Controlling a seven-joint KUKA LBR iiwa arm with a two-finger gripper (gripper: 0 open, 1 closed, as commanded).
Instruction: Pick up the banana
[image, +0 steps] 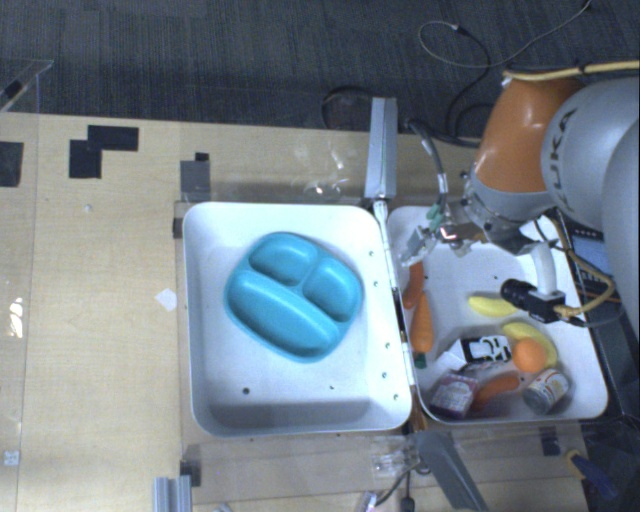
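The banana (489, 305) is a short yellow piece lying near the middle of the right bin (590, 400). A second yellow fruit (524, 331) lies just to its lower right, and a black part of the arm overlaps the banana's right end. My gripper (428, 238) hangs over the far left corner of the right bin, up and to the left of the banana and apart from it. The grey arm with its orange band (525, 130) covers the bin's far right part.
A carrot (422, 320) lies along the right bin's left wall. Near that bin's front are an orange (532, 356), a black-and-white item (486, 350), a small can (546, 390) and a dark packet (452, 396). The left bin (210, 400) holds a blue divided plate (293, 295).
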